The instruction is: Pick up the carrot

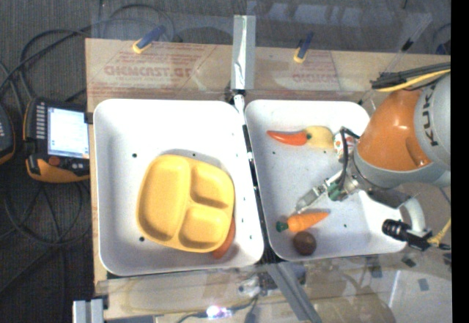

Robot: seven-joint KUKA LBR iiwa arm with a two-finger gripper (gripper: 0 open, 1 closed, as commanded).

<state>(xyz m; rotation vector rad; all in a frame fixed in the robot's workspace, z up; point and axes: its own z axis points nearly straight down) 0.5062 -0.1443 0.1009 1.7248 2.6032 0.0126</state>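
- While the gripper (pixel 306 202) hovered in the right bin (pixel 322 241), fingers apart and clamped on nothing, the carrot (pixel 306 221) lay just below it.
- Beside the carrot sat a brown ball (pixel 304 242).

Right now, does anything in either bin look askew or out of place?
The yellow divided tray in the left bin sits rotated, with something orange poking out beneath its lower right corner. The carrot and other pieces in the right bin lie loose, undamaged.

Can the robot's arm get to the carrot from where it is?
Probably yes. The end effector hangs right above the carrot in the right bin, nothing lies on top of it, and the brown ball sits just beside it.
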